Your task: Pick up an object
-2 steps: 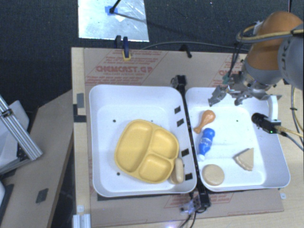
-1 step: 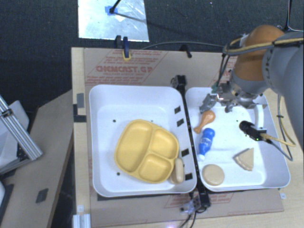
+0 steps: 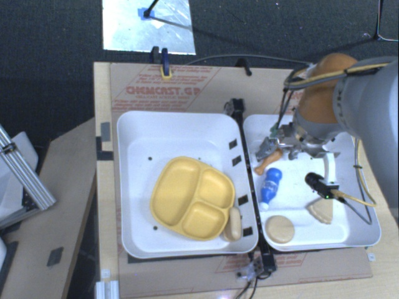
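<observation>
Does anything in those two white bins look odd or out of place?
Mostly tidy. The yellow divided tray sits askew in the left bin, with a small beige piece wedged against its corner by the divider.

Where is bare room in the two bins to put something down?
Left bin: bare floor left of and above the yellow tray. Right bin: crowded by blue bottle, round cookie, wedge and gripper.
</observation>
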You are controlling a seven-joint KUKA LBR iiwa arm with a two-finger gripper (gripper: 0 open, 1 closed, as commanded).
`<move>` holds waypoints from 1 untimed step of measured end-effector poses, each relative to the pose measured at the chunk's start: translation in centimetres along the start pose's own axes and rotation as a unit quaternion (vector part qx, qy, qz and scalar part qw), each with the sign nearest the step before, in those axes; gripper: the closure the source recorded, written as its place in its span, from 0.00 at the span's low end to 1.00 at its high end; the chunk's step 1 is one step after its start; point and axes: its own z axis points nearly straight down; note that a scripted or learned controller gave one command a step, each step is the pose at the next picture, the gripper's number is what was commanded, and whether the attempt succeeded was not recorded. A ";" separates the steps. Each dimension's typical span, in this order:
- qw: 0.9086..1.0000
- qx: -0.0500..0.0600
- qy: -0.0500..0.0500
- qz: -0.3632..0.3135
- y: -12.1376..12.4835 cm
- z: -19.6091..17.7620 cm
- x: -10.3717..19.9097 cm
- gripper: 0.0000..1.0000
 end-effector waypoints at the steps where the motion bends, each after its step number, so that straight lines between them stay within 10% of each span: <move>1: 1.000 -0.002 0.000 0.000 0.1 1.2 0.0 0.00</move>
